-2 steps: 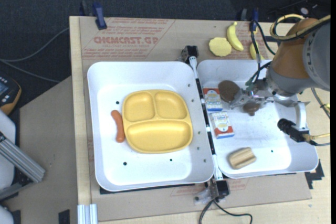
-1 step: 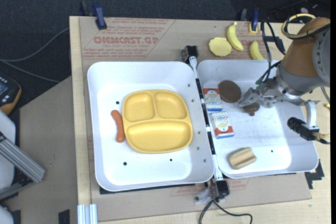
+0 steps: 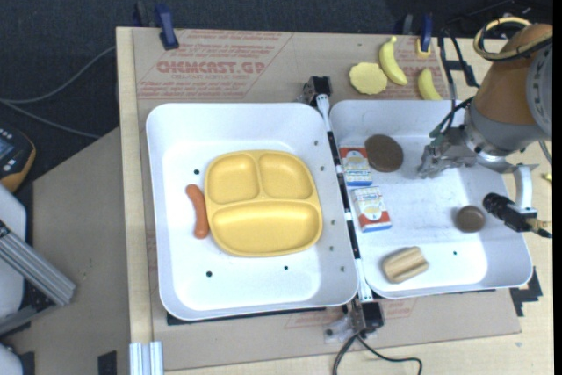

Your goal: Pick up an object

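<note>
Approach step: the tool point(image 3: 436, 158) (grip state I cannot tell) hangs just beside the brown disc point(image 3: 384, 152), needing descent onto it.

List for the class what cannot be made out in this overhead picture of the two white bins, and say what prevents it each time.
- Gripper, camera view: too small and dark against the right white bin to tell its finger state.
- Small red-and-white cartons: print too small to read.
- Grey arm with orange band: cut off by the right edge.
- Yellow bananas beyond the bin: the right one is partly hidden by cables.
</note>
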You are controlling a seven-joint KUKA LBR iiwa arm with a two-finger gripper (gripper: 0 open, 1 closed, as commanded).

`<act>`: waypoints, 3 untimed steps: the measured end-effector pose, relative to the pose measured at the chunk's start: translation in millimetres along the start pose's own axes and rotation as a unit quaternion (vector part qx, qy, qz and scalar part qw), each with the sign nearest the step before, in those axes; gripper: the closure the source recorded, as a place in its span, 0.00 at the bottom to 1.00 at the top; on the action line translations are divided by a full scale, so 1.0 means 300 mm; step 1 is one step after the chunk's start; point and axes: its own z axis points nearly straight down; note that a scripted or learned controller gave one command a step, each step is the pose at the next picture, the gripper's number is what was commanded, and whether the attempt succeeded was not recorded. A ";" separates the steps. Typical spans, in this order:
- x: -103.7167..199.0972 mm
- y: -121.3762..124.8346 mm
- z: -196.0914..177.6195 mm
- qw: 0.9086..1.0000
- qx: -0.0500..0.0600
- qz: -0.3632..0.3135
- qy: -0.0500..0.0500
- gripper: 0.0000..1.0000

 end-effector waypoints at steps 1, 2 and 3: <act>0.236 0.012 -0.150 1.000 0.000 -0.003 0.002 1.00; 0.221 0.007 -0.140 1.000 0.002 0.000 0.002 0.00; 0.231 0.140 0.037 1.000 0.002 -0.001 0.002 0.00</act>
